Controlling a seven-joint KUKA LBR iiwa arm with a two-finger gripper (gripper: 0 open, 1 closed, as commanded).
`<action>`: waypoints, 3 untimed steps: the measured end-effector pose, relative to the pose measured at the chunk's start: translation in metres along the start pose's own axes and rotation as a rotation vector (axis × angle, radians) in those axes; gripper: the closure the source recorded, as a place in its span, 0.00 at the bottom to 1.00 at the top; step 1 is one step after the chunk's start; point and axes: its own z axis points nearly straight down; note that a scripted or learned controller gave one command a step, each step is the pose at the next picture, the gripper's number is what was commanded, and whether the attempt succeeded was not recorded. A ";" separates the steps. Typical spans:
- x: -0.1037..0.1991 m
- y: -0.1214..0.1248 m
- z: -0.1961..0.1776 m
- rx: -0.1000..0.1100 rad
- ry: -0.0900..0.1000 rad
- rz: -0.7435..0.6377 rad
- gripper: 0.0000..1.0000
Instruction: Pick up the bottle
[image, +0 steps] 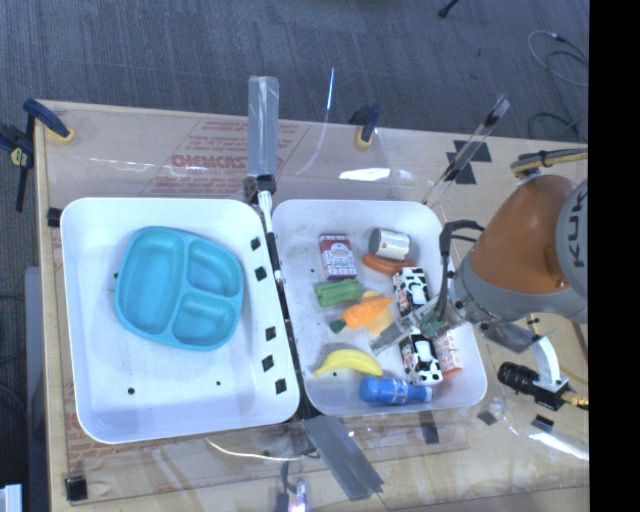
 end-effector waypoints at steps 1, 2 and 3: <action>0.026 0.017 0.004 0.000 0.002 -0.053 0.00; 0.059 0.023 0.055 0.002 0.003 0.067 0.00; 0.000 0.000 -0.004 0.001 0.002 0.134 0.00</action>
